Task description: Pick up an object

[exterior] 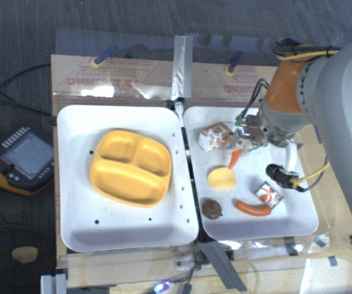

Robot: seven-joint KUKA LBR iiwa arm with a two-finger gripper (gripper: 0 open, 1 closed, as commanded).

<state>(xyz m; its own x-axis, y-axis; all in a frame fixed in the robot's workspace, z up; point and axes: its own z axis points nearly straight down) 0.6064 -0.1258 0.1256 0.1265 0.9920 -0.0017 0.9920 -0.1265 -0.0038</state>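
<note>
Glossy white bins (188,164) on cardboard-backed bench, gripper (247,137) over slim orange carrot (234,159), finger state indiscernible.

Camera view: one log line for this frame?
arm: over right bin | claw: low above carrot, beside carton | grasp: cannot tell | right bin also: sausage | left bin: yellow tray

The arm (341,97) runs off the picture's right edge. Its wrist hides the jaws, near the right bin's (304,222) far edge, so their state is unclear.
</note>
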